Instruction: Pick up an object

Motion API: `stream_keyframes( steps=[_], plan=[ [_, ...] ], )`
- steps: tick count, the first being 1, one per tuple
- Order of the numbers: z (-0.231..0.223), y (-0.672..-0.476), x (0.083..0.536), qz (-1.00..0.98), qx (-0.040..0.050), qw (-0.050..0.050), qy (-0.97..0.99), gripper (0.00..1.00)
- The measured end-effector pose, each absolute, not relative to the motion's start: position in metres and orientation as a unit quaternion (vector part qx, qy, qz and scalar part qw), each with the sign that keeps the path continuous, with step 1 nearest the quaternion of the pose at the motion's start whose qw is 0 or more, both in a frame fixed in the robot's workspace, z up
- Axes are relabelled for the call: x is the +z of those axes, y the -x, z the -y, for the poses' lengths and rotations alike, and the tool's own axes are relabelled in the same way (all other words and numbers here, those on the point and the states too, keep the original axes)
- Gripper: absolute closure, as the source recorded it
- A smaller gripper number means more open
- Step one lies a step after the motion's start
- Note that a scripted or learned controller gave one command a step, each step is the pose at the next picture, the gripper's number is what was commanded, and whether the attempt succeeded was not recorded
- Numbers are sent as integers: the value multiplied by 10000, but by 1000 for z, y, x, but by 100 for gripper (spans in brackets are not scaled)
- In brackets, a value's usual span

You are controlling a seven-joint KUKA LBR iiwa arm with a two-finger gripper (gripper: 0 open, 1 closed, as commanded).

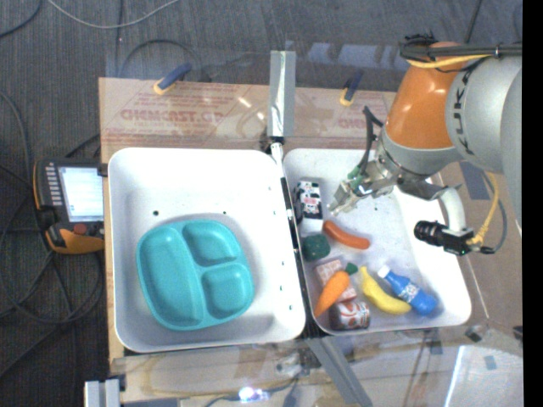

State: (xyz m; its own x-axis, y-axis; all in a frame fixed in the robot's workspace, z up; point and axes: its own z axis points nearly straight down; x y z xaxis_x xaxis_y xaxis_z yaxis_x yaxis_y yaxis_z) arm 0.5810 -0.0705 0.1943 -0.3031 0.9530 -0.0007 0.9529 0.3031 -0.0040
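Hovering in the right bin [458, 299], the claw [348, 192] sits just above the sausage [346, 235]. The sausage lies below the claw, long axis slanting down-right. Claw state: cannot tell. Nothing is visibly held.

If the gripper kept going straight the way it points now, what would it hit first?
Probably the orange sausage-shaped toy, lying just below-left of the gripper in the right white bin. Depth is unclear from above; the small black-and-white carton is close too.

A robotics lab: a grey-and-orange industrial arm [450, 117] works over two shallow white plastic bins [123, 227] on a cardboard-topped desk [170, 108], loose black cables [76, 7] trailing across grey carpet [51, 75].
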Motion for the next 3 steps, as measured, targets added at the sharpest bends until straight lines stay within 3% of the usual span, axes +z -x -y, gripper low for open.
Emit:
stream_keyframes(
  steps=[1, 2, 3],
  plan=[
    [71, -581, 194, 8070, 23, 10, 5905, 0],
    [122, -496, 146, 8833, 14, 26, 4687, 0],
    [100, -576, 89, 8831, -15, -40, 4692, 0]
  ],
)
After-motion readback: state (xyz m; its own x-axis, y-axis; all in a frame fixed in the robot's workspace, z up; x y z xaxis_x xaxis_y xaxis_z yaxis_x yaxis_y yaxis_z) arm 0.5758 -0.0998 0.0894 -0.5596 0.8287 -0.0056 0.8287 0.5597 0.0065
